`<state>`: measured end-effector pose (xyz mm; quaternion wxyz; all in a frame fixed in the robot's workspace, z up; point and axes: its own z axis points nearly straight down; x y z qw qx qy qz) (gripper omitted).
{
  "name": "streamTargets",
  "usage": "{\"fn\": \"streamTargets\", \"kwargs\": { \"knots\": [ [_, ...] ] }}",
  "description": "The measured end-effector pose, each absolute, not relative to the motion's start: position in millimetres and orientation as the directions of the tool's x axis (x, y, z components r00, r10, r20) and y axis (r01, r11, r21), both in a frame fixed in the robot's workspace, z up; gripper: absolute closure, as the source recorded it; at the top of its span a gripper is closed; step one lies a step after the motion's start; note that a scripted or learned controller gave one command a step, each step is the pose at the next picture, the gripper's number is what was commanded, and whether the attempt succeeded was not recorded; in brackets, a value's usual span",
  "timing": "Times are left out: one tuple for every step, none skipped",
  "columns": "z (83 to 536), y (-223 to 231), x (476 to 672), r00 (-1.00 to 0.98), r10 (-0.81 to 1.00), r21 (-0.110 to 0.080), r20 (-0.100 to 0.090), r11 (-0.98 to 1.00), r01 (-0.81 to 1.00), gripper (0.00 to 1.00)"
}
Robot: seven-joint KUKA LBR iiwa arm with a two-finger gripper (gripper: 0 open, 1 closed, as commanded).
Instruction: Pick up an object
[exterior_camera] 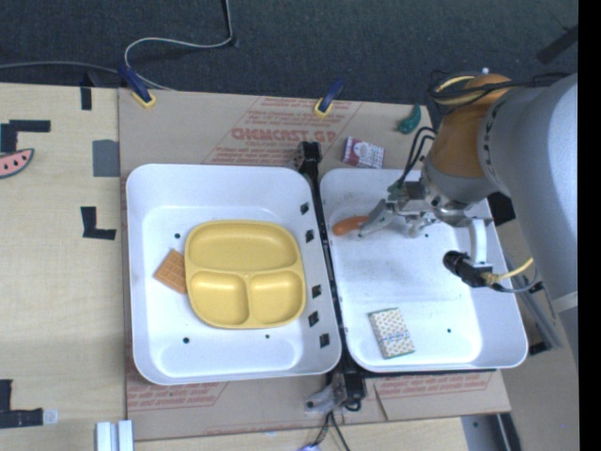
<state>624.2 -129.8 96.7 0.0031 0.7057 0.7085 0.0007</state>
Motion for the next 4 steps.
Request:
{"fn": "streamTargets", "kwargs": {
  "knots": [
    [86,-101,647.1,0.001,1.000,-0.003,-0.008,-0.001,1.000,0.00],
    [96,-99,648.0,0.000,1.000,0.001,-0.007,0.000,1.000,1.00],
    [95,-99,647.9,0.000,1.000,0.000,-0.007,0.000,1.000,0.00],
    [105,-99,647.6,-0.001,1.000,-0.001,-0.007,0.001,1.000,1.00]
  ]
}}
